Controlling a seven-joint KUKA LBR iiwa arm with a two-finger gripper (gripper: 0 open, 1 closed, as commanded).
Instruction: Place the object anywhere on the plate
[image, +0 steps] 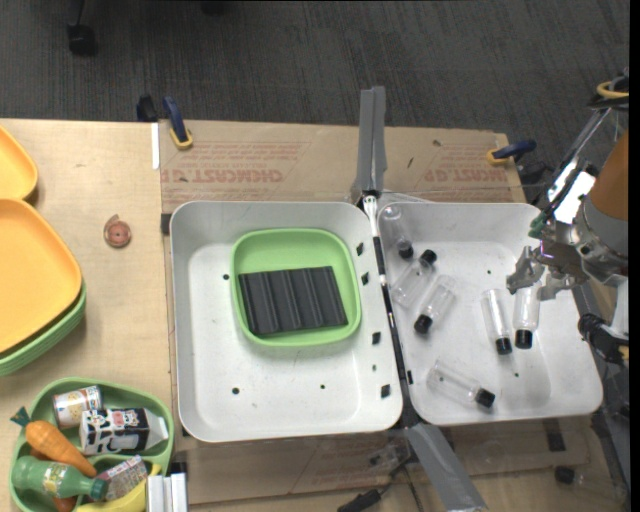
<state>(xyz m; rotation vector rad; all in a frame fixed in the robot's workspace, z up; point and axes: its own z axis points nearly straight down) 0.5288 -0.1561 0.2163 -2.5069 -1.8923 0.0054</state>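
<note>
The fingers (520, 281) are standing apart, hanging at the right of the frame over the right bin (560, 405). The gripper (536, 284) is hovering just above the clear end of a capped vial (523, 322), which is lying on the bin floor; nothing is showing clamped between them. A second vial (495, 320) is lying just left of that one, and three more (432, 302) (462, 386) (408, 247) are lying scattered across the same bin, each with a black cap.

The green plate (296, 240) is sitting in the left bin (290, 410), carrying a dark ribbed slab (293, 300).

Red lettering is running upside down across the cardboard (260, 165) behind the bins, too unclear to read with confidence. At the lower left, a green bowl (40, 400) is holding toy food, including a carton (108, 430) with a black-and-white label too small to read.
</note>
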